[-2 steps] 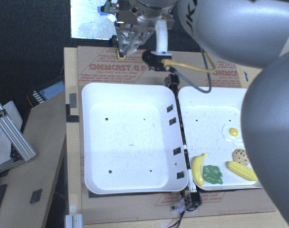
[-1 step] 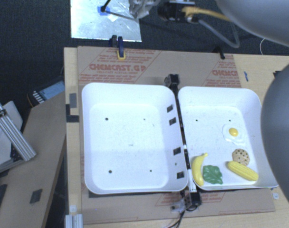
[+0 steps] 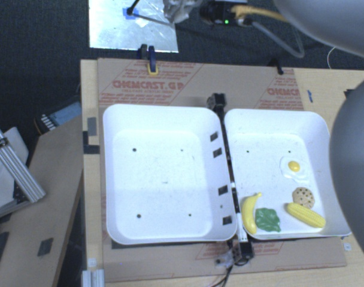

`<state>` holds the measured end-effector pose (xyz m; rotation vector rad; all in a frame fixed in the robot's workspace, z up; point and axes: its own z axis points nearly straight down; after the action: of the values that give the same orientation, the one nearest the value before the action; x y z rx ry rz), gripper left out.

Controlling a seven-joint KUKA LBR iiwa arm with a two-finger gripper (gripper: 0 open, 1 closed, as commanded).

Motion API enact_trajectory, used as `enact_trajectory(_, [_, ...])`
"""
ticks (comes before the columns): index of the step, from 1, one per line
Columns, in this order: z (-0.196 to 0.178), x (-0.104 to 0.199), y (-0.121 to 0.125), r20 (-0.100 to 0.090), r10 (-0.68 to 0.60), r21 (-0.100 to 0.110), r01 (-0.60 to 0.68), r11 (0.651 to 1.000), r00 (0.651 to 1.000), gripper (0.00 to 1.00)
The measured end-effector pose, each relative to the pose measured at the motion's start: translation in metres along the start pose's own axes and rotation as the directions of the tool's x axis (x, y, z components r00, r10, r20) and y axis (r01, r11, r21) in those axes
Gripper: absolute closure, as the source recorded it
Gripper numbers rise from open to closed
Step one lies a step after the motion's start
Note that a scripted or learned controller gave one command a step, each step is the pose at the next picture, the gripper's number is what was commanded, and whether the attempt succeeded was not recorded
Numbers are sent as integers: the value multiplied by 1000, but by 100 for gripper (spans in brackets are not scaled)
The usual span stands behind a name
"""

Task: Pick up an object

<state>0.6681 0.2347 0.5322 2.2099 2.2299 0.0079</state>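
The right bin holds a fried egg, a round cookie, a yellow corn cob, a banana and a green leafy piece. They cluster in its near right part, with the banana touching the green piece. My gripper hangs high over the bench's far edge, blurred, well away from both bins. The left bin lies beside the right one.
The grey arm covers the right bin's right edge and sweeps across the top right. A shiny metal sheet lies beyond the bench. A yellow clamp grips the far edge, and an aluminium rail stands at the left.
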Motion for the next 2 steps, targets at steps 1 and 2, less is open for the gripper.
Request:
enact_trajectory(1, [114,-85,-1,7,16,15,-16,1000,1000,100])
enact_trajectory(2, [127,-26,-1,0,1,5,-1,1000,1000,100])
